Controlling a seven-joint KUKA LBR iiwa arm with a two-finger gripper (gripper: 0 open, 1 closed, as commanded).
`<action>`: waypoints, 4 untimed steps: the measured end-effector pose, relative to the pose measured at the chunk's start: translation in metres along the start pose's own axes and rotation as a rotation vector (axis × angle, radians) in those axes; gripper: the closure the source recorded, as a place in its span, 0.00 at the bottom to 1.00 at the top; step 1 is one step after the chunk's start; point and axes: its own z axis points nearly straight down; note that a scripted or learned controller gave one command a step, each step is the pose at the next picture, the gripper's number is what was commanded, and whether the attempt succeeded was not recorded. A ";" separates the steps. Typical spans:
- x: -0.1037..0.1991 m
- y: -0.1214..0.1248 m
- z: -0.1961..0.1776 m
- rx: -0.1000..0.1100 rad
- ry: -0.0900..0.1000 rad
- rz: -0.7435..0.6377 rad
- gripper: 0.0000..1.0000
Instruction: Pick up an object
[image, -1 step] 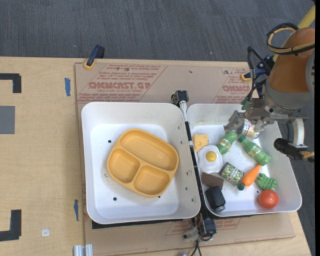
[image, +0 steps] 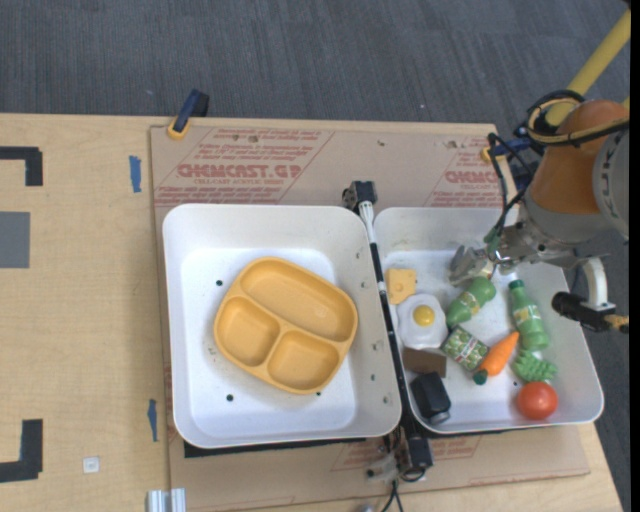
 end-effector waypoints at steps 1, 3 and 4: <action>0.000 0.000 -0.007 0.002 0.001 0.000 1.00; 0.001 0.040 0.022 0.016 0.008 -0.323 0.00; 0.002 0.044 0.013 0.003 0.001 -0.327 1.00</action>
